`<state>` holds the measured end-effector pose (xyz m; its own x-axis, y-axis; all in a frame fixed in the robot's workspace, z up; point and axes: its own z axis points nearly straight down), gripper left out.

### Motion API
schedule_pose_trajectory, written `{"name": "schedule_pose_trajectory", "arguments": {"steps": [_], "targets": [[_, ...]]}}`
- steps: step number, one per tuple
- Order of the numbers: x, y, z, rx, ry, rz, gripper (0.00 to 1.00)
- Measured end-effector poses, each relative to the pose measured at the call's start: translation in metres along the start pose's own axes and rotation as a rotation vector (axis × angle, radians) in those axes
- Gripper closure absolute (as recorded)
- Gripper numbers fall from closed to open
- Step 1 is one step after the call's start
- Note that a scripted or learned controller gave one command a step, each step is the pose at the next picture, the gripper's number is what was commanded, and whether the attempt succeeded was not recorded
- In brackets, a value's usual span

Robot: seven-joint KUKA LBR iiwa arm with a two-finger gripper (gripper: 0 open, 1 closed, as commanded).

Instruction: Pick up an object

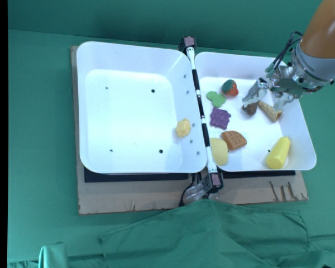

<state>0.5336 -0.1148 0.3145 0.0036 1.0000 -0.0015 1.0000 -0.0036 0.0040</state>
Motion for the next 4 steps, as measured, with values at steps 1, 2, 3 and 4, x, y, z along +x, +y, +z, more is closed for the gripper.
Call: {"name": "schedule_pose_trajectory", "arguments": {"steps": [1,2,3,4], "targets": [[0.0,0.0,0.0,0.0,0.0,0.0,0.0],[0.0,-0.001,0.04,0.005,0.0,0.001,0.0],[-0.006,-0.009,0.096,0.008,0.001,0.002,0.0],[-0.008,-0.006,0.131,-0.005,0.0,0.001,0.0]]}}
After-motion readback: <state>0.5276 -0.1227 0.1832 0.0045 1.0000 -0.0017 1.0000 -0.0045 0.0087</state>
